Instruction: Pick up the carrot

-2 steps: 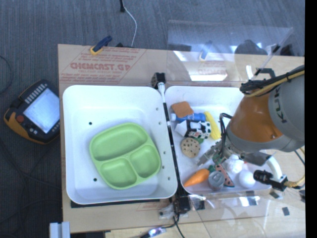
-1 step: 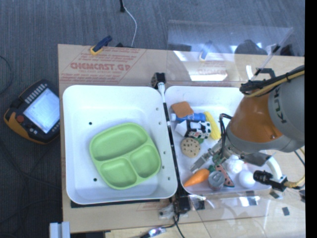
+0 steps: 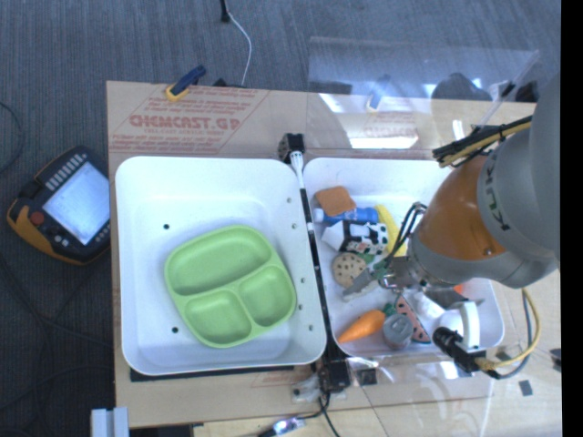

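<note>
The carrot [image 3: 362, 325] lies near the front of the right bin [image 3: 492, 330], its tip toward the divider, touching nothing of the arm [image 3: 474, 221]. The pincer [image 3: 387, 276] hangs above a round cookie [image 3: 346, 268] and the toys behind it; whether it is open or closed cannot be told. The arm hides much of that bin. The left bin [image 3: 146, 208] holds a green tray [image 3: 230, 285].

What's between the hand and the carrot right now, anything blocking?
Nothing visible sits between them. The carrot lies uncovered at the near edge of the right bin, and the hand hangs just above and right of it. A grey round piece touches the carrot's thick end and could crowd a grasp there.
</note>
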`<state>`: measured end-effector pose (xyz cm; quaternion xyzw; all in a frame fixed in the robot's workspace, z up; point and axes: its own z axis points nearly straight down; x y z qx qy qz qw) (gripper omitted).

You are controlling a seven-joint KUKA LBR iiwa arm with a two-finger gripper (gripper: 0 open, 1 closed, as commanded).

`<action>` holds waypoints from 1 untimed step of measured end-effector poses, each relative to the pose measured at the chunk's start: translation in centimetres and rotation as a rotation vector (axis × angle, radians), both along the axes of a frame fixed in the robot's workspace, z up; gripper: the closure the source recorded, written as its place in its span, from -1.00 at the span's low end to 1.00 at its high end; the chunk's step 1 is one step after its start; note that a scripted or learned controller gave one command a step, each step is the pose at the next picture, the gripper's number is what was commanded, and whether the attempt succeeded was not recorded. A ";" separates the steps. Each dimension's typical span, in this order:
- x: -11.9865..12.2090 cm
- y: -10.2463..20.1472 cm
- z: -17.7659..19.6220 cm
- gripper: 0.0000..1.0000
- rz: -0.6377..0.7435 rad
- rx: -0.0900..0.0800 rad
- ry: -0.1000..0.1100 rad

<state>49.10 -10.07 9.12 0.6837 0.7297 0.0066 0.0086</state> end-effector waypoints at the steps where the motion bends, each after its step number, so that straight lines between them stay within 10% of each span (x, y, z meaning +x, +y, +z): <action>1: -0.1 -0.1 0.0 -1.00 0.264 -0.013 0.003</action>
